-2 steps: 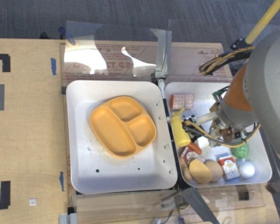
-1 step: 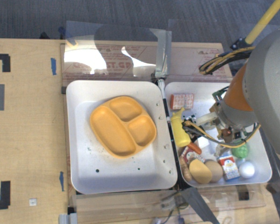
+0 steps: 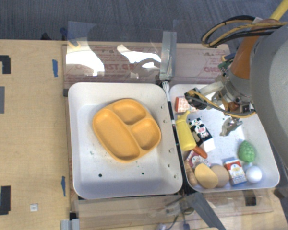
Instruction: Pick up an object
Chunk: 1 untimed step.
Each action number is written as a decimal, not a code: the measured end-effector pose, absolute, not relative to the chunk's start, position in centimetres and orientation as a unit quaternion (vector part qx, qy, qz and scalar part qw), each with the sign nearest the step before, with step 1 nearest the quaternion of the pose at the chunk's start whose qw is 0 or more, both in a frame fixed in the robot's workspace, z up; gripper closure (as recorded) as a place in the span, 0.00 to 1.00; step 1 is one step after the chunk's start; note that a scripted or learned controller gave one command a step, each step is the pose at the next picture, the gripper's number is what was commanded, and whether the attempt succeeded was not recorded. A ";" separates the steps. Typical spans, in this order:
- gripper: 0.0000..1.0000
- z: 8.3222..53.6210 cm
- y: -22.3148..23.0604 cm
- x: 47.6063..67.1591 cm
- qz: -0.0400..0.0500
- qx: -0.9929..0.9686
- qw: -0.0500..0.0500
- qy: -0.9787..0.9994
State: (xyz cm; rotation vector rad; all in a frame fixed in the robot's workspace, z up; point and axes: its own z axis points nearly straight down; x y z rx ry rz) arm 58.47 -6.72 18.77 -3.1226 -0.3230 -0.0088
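Note:
My gripper [image 3: 229,126] hangs over the upper middle of the right bin [image 3: 265,143], below the grey arm with its orange band [image 3: 242,61]. It is just right of a black-and-white cow-patterned carton [image 3: 200,131] and above a green bumpy fruit [image 3: 247,152]. I see nothing held in it. A yellow bottle [image 3: 185,133] lies along the bin's left wall. A tan bread-like piece [image 3: 206,175], a small red-and-blue carton [image 3: 235,170] and a white ball [image 3: 254,175] sit along the front. A red-and-white packet [image 3: 181,104] lies at the back left.
The left bin [image 3: 81,176] holds an orange divided plate [image 3: 126,129] in its middle. A black and yellow cable [image 3: 199,99] hangs off the wrist over the right bin's back. Yellow and black hoses [image 3: 230,28] loop above the arm.

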 end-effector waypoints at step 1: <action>0.00 18.4 -5.3 54.1 0.002 -0.992 0.002 -0.124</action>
